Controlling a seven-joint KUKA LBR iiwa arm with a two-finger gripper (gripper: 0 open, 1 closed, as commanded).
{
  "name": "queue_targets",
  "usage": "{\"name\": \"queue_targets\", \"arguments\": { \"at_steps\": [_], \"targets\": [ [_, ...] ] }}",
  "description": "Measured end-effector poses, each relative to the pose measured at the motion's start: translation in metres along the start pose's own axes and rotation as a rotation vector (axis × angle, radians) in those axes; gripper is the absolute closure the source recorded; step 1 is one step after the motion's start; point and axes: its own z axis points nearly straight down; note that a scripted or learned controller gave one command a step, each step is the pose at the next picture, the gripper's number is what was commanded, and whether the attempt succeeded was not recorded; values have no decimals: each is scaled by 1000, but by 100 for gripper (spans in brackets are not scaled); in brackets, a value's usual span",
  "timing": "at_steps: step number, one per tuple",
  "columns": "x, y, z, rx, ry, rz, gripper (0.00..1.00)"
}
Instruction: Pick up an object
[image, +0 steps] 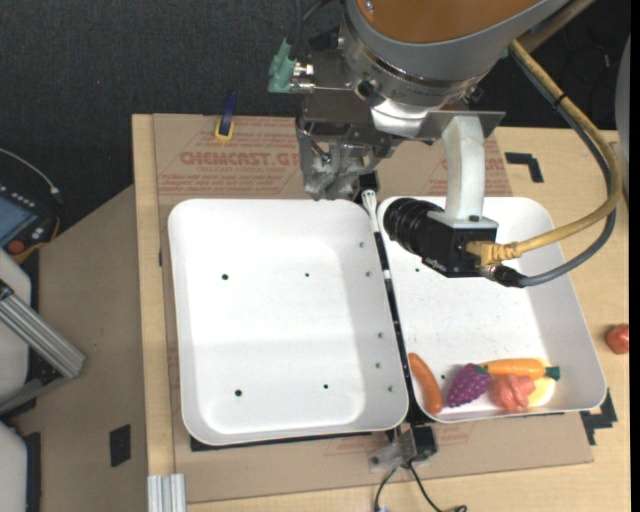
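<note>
Brown board beneath white bins

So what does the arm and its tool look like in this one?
The arm is grey with a broad orange band above the wrist. Below sits a bare-metal tool with a green connector at its side. A white bracket carries a black cylindrical camera, fed by a tan cable.

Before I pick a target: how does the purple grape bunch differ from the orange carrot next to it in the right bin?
The grape bunch is purple, knobbly and compact; the carrot is orange, smooth and long, with a green tip at its right end. The grape bunch lies nearer the bin's front wall, while the carrot lies crosswise just behind it, above the pink toy. Both rest in the right bin, at its front end, apart from the gripper.
</note>
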Motion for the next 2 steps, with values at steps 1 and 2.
{"name": "queue_targets", "arguments": {
  "at_steps": [1, 2],
  "targets": [
    [0, 0, 0, 0, 0, 0, 100],
    [0, 0, 0, 0, 0, 0, 100]
  ]
}}
